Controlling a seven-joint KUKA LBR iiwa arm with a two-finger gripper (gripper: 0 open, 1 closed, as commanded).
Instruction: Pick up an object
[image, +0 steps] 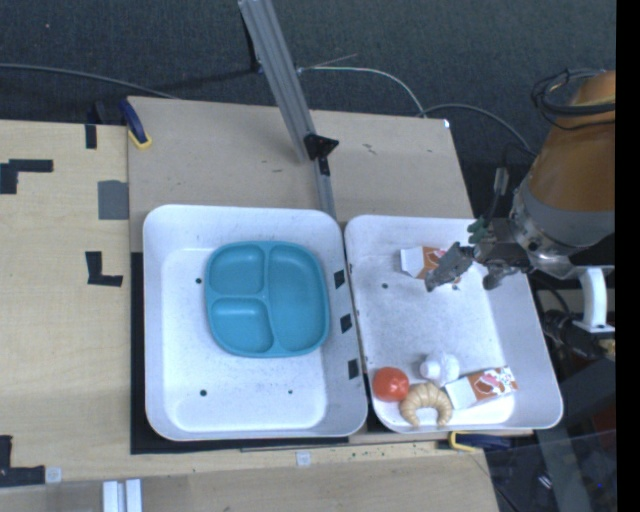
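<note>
My gripper (467, 277) hangs over the upper right part of the right bin (455, 320). It is open, its two dark fingers spread apart with nothing between them. Just left of the left finger (441, 277) lies a small white and orange packet (421, 260), partly covered by that finger. Along the bin's front edge sit a red ball-shaped fruit (390, 382), a tan croissant (427, 403), a small white object (438, 367) and a white and red packet (484, 385).
The left bin (170, 330) holds a blue divided plate (267, 298). A grey metal bar (285, 80) slants in from the top down to the gap between the bins. Cables run behind the bench at the top right.
</note>
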